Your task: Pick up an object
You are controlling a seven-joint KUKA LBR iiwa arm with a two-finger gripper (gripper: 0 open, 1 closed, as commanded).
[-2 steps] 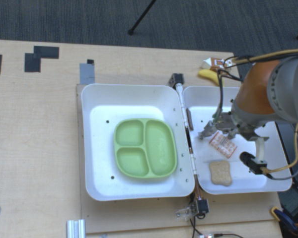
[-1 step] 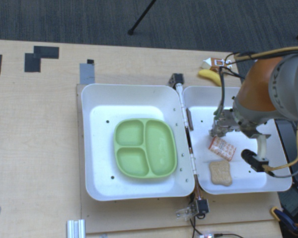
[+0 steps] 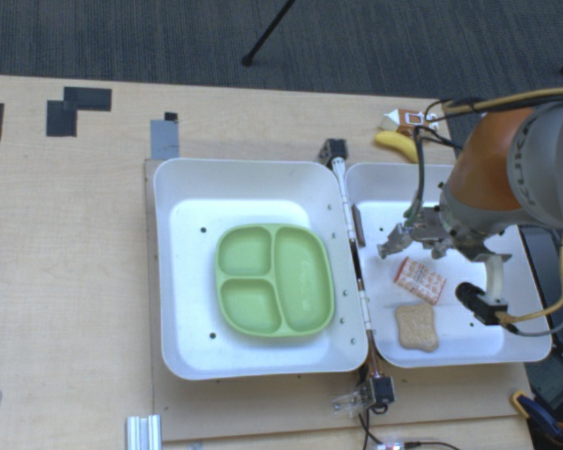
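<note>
Bread, a tan slice [image 3: 417, 327], lay nearest the camera in the right bin [image 3: 535, 349], close to its front wall. Just beyond it, touching or nearly so, sat a small red-and-white packet [image 3: 421, 279], tilted. Either could serve as the object to pick up. Above and behind the packet hung the gripper [image 3: 395, 245], its metal parts low over the bin floor beside the divider; nothing showed between them, and whether the jaws stood wide or narrow could not be told from this slant.

Crowding looked the likely trouble: a descent between packet and bread might nudge one against the other, or pinch the packet's edge so it slid free.

Farther left, a green sectioned plate [image 3: 274, 281] filled the left bin [image 3: 164, 251]. At the back, a banana [image 3: 394, 142] lay on the bench, partly cut off by the arm, whose bulk hid the right bin's far corner.
</note>
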